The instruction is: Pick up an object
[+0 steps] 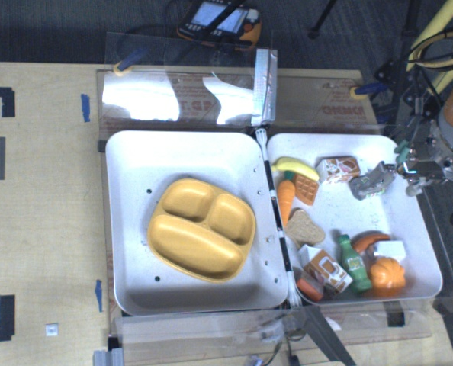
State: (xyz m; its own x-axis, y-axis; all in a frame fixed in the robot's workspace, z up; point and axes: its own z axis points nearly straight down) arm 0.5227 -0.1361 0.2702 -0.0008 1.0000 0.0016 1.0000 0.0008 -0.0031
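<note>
Two white bins side by side on your bench, one arm, one gripper.

Left bin point(127, 204): one item, a yellow tray point(201, 226) with three compartments, lying flat near the middle and turned at a slant.

Right bin point(421, 239): a clutter of toy food, about ten pieces. Going rightward from the divider you see one carrot point(286, 198), upright along the left wall, with one banana point(297, 168) just above it and one waffle point(307, 190) touching the banana's lower edge. Below them lies one bread slice point(306, 229). Near the front wall a small carton point(327, 271) leans against one green bottle point(354, 264); a red piece under the carton is too hidden to name. At the back sits one snack packet point(338, 169). Front right corner: one white block point(391, 251) resting on one orange fruit point(387, 275), with a brown-orange curved piece just behind.

The gripper point(370, 181) hangs over the back right of this bin, reaching in from the right edge. You cannot tell how its jaws stand; the view is too blurred there. The packet lies just left of it, the rest nearer the front.
</note>
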